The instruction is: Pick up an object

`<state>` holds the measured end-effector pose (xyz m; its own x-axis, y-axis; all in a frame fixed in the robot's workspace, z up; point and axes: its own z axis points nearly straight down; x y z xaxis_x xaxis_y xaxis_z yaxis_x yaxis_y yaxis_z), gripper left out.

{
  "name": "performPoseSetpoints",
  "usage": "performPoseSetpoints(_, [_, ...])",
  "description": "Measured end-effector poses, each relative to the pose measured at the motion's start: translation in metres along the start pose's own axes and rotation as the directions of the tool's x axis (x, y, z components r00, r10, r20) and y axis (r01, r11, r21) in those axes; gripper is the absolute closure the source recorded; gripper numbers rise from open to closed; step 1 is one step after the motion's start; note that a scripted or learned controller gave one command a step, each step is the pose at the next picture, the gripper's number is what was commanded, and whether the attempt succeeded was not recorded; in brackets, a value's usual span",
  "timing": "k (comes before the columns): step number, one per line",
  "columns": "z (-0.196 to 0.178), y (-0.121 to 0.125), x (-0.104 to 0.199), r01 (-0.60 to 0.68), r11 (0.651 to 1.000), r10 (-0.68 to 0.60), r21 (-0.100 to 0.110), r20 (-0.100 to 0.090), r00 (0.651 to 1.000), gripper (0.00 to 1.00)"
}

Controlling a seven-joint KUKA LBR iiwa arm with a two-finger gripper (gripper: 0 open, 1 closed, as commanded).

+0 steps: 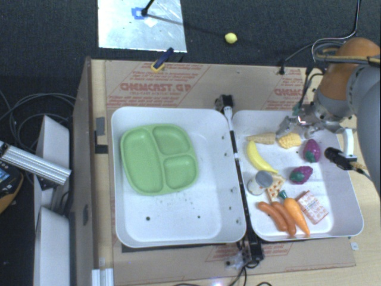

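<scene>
My gripper (293, 126) hangs low over the far part of the right bin (351, 219). It is just above a yellow corn piece (290, 140) and a pale yellow wedge (262, 139). A banana (257, 157) lies left of centre. Two purple eggplant-like pieces (311, 151) (300, 174) sit to the right. A small grey can (260, 180) and a waffle-like cracker (274, 189) lie in the middle. Nearer the front are two carrots (287, 214) and a red-and-white packet (313, 207). Nothing is visibly held.
The left bin (137, 231) holds a green divided plate (158, 158). A dark rail with clips (235, 159) runs between the bins. Beyond the bench lie a grey metal sheet (141, 16) and a small yellow ball (231, 38).
</scene>
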<state>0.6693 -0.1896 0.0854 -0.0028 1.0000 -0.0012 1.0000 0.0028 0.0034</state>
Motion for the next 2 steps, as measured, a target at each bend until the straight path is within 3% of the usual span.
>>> performPoseSetpoints(1, [-0.011,0.001,0.000,0.004,1.000,-0.004,-0.004,0.002,1.000,1.00])
performPoseSetpoints(2, [-0.105,-0.001,0.074,0.003,1.000,-0.003,-0.004,-0.001,1.000,1.00])
